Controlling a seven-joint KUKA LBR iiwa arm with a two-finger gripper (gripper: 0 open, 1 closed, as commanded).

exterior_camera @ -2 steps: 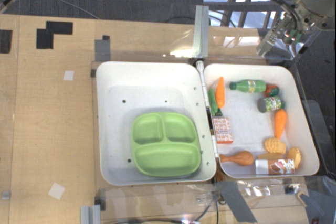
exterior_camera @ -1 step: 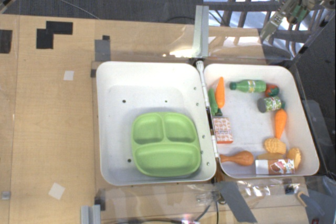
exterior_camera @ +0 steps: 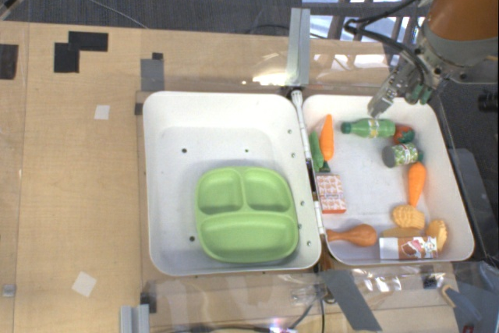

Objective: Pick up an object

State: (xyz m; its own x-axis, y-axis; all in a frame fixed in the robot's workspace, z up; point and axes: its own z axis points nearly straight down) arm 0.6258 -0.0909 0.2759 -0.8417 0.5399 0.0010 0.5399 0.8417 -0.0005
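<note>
Green toy bottle (exterior_camera: 368, 128) lying flat near the back of the right bin (exterior_camera: 460, 191), just under the gripper (exterior_camera: 383, 103). Approach step, nothing held; jaw opening impossible to tell. Next: descend and close across the bottle's width.

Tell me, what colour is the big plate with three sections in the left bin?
Light green. The plastic divided plate shows clearly in the camera view.
</note>
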